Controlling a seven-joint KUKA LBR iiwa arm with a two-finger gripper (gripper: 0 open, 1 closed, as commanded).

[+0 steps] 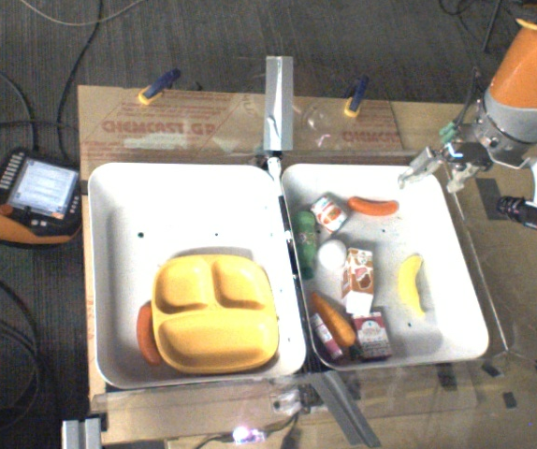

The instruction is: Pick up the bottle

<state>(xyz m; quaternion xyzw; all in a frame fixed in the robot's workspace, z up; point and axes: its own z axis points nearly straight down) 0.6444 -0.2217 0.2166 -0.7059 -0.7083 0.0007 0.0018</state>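
In the camera view we see two shallow white plastic bins side by side on a brown cardboard-covered bench (203,120). The left bin (119,195) holds a glossy yellow tray (216,312) with three rounded compartments, lying over something flat and orange-red (143,331). In the right bin (465,279), the bottle (306,239) is a slim green cylinder lying lengthwise against the left wall, touching a smooth white ball (331,254) on its right. Near it sit a small red-and-white can (328,212), a red sausage shape (373,206), a printed carton (358,272), a tapered orange carrot (332,318), a red box (372,335) and a curved yellow banana (411,284). The hand (431,168) hangs over the right bin's far right corner, well apart from the bottle; its two pale fingers look spread apart with nothing between them, though the view is small there.
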